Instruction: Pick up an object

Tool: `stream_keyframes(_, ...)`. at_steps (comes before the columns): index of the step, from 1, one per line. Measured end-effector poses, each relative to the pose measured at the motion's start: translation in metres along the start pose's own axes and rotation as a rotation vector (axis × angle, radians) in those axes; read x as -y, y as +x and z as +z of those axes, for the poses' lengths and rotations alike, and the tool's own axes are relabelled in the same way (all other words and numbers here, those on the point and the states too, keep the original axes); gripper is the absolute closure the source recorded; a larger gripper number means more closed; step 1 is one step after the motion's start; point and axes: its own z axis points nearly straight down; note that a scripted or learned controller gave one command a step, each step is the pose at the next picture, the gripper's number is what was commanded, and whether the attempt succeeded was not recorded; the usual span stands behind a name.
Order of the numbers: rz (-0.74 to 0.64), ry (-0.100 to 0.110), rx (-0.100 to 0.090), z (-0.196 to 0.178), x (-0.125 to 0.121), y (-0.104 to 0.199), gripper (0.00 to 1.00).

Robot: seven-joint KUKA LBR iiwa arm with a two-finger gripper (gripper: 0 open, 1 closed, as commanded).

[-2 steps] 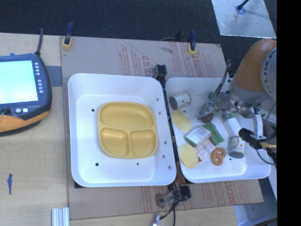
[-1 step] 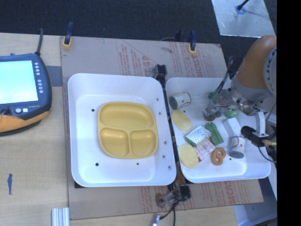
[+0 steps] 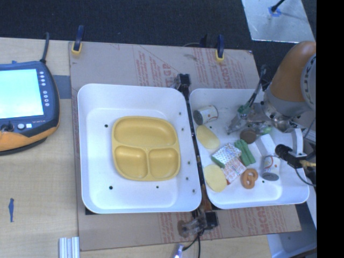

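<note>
My gripper [image 3: 248, 126] hangs over the upper middle of the right bin [image 3: 290, 199], just above a brown round piece [image 3: 248, 135]. Below it lie a green stick [image 3: 246, 152], a patterned packet [image 3: 226, 155], a red-checked packet [image 3: 234, 169], a pretzel-shaped piece [image 3: 249, 178] and two pale yellow ovals [image 3: 207, 137] [image 3: 215, 177]. A small grey cup [image 3: 206, 114] lies on its side at the bin's upper left. A grey disc [image 3: 270, 174] and a white block [image 3: 266, 145] sit to the right.
The left bin [image 3: 88, 160] holds a yellow divided plate [image 3: 145, 147]. A tablet-like pendant [image 3: 24, 104] lies on the bench at far left. Clamps sit between the bins at top [image 3: 184, 81] and bottom [image 3: 198, 223]. The grey arm [image 3: 293, 85] fills the upper right.
</note>
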Motion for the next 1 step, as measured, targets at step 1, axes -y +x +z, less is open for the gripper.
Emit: stream_keyframes(1,0.002,0.001,-0.001,0.0169,0.0586,-0.0056,0.00)
